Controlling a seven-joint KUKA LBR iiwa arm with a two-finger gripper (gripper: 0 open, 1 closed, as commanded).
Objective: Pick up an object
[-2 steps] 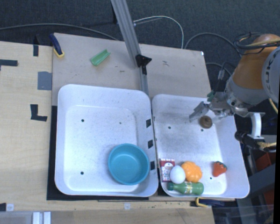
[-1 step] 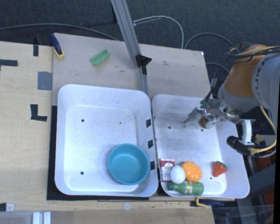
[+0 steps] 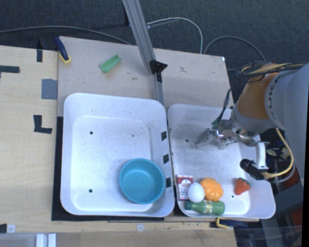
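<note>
We see the gripper (image 3: 205, 140) with fingers spread and nothing between them, hovering over the bare upper part of the right bin (image 3: 183, 117). We judge this the approach step: next it must travel toward the orange fruit (image 3: 211, 188) at the near wall.

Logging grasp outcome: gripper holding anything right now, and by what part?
Nothing held. The gripper hangs open over bare floor of the right bin, apart from the objects along its near edge.

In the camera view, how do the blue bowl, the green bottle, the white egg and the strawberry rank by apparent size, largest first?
1. Blue bowl
2. Green bottle
3. White egg and strawberry: they look alike, so no ranking between them.
</note>
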